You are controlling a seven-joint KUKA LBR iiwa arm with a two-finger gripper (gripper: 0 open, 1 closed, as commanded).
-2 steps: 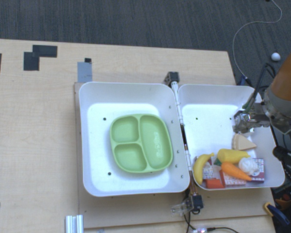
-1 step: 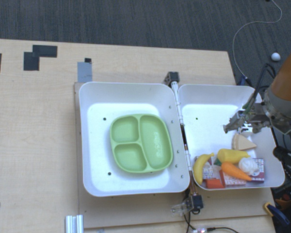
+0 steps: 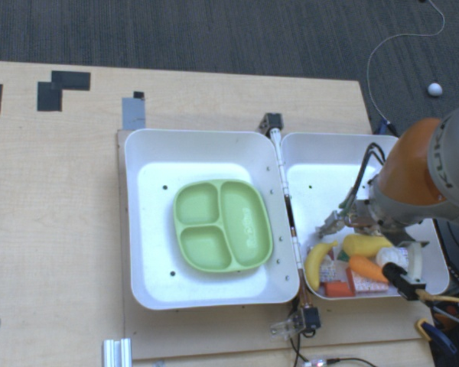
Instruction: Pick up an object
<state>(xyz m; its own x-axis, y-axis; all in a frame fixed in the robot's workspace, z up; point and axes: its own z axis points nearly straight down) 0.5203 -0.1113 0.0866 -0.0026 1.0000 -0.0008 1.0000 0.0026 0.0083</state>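
In the near end of the right bin (image 3: pixel 321 159), a small heap of toy food lies close under the arm (image 3: pixel 424 170): a banana (image 3: pixel 316 262) at the left of the heap, a yellow piece (image 3: pixel 365 244) that may be a lemon, an orange carrot-like piece (image 3: pixel 365 267) just beside it, and a red block (image 3: pixel 336 288) against the near wall. All four touch or nearly touch one another. Any of them would serve as the object to pick up; the banana, with open bin floor along its left side, looks the most accessible. Judged by appearance, these are hollow plastic toys: light, stiff, smooth and rather slippery, not fragile. The banana would best be taken across its narrow middle, where the curve gives two facing flanks; the rounded yellow piece is likely to squirt out of a shallow grip. The gripper (image 3: pixel 338 220) hangs just above the heap, on the far side of the yellow piece, and whether it is apart or together cannot be told, nor is anything seen held in it. A black-and-white part (image 3: pixel 398 264) of the wrist assembly overlaps the heap's right side. The left bin (image 3: pixel 138 205), adjoining the right bin, holds a green divided tray (image 3: pixel 223 226).
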